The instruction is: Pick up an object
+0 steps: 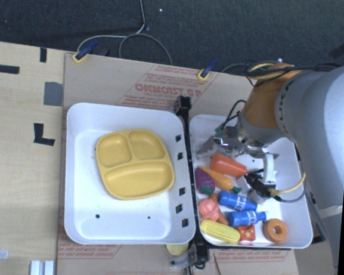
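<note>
My gripper (214, 145) is low over the far-left part of the right bin (300, 175), just behind the pile of toy food. Closest to it lies a red-orange pepper (228, 164). In front of that come an orange carrot (219, 179) and a purple eggplant (203, 180). Toward the bin's front are two blue bottles (237, 201) (247, 218), a pink toy (209, 209), a yellow corn cob (219, 231), a small red piece (247, 233) and a brown donut (276, 230). Nothing shows in the gripper's grasp.
The left bin (75, 215) holds a yellow divided plate (135, 163). A black divider with clips (184, 171) runs between the bins. The arm's grey body (323, 117) covers the right bin's far-right side.
</note>
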`<state>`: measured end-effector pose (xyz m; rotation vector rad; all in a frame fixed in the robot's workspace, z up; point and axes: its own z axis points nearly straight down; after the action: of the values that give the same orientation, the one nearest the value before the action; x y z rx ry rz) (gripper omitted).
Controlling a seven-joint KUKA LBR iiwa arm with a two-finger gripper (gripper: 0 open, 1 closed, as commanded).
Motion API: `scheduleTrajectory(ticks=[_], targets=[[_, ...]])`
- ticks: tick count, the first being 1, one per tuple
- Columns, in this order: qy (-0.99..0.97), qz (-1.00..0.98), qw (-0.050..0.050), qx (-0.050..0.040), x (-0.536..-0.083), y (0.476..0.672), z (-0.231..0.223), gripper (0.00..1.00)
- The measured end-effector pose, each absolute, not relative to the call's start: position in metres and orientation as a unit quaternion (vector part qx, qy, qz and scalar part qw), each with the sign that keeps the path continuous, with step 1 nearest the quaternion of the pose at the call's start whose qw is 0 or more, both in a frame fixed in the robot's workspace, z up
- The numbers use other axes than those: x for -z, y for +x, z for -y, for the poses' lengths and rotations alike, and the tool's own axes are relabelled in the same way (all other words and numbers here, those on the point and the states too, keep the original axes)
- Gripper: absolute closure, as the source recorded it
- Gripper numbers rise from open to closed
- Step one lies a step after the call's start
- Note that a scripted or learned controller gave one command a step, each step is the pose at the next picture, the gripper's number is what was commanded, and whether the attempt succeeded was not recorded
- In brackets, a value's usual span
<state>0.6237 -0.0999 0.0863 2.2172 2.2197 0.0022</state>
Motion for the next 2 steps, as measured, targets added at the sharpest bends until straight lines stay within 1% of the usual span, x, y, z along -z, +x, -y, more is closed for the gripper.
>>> scheduleTrajectory(ticks=[1,2], targets=[[0.707,-0.708,0.003,-0.0008,-0.096,0.625,0.100,1.00],[0.706,-0.708,0.002,-0.0024,-0.190,0.585,0.079,1.00]])
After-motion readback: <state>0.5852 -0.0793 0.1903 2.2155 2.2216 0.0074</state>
